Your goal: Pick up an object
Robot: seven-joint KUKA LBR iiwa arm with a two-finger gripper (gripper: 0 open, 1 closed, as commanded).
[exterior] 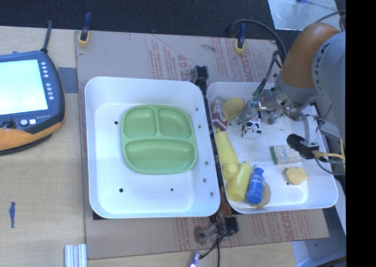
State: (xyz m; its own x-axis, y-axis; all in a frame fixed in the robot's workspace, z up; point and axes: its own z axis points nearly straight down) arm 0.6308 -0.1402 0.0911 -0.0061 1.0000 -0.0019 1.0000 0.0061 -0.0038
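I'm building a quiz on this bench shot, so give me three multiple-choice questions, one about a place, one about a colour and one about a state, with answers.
1. Where does the green divided plate lie?
A. in the left bin
B. in the right bin
C. on the bench outside the bins

2. What colour is the small bottle near the right bin's front edge?
A. red
B. blue
C. black

3. How does the gripper stand?
A. low over the right bin, near its back
B. over the green divided plate
C. outside both bins

Answers: 1 A, the plate sits in the middle of the left bin. 2 B, its body is blue with a pale cap. 3 A, the arm reaches from the right and ends above the right bin's back part.
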